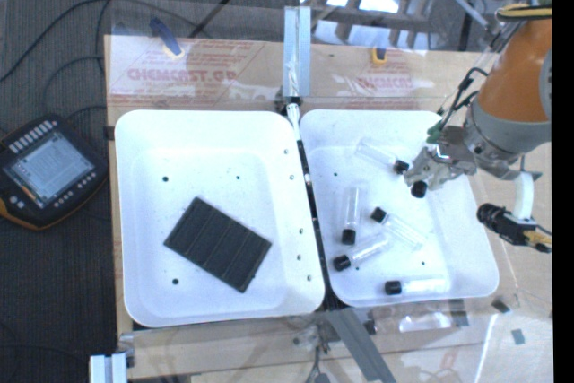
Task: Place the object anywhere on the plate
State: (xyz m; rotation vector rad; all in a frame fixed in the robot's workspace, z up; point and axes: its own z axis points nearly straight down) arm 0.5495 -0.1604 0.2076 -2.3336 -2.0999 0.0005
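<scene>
Camera view: vials (359, 252) in right bin (466, 282)

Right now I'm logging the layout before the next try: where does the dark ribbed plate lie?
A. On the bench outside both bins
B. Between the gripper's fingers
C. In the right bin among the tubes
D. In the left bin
D. The dark plate lies flat on the floor of the left bin, while the clear tubes are scattered in the right bin.
</scene>
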